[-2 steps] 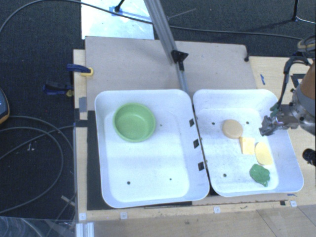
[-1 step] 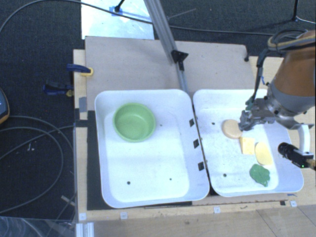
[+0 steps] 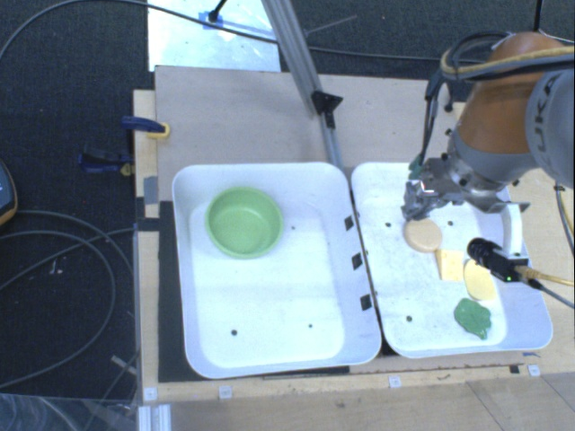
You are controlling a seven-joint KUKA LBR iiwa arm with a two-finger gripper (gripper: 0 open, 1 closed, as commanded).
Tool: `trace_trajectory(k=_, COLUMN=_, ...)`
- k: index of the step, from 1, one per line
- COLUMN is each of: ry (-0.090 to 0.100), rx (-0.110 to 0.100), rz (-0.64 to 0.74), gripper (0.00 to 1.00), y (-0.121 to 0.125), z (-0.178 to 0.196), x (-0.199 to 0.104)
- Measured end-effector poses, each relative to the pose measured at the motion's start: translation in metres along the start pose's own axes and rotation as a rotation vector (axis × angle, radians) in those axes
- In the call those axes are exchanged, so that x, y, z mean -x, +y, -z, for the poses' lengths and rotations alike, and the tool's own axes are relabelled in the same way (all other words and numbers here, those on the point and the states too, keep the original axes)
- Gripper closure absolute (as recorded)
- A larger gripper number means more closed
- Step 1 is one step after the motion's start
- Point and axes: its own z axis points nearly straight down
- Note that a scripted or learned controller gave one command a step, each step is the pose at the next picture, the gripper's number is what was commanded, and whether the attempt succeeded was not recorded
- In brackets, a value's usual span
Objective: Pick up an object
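Tan disc (image 3: 423,235) lies just below the hand (image 3: 419,203).

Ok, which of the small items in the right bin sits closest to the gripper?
The round tan disc, right below the gripper. The yellow block, yellow oval piece and green lump lie farther toward the bin's near corner.

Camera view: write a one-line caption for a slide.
KUKA arm's gripper poised above a tan disc in the right bin; green bowl in the left bin.
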Motion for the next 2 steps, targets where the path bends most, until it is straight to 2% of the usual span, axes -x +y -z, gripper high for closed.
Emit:
trace_trajectory(k=1, ry=0.0, rx=0.0, rz=-0.001, gripper=1.0, y=0.022, z=0.002, x=-0.041)
trace_trajectory(k=2, ry=0.0, rx=-0.002, rz=-0.001, gripper=1.0, y=0.031, z=-0.006, x=-0.094)
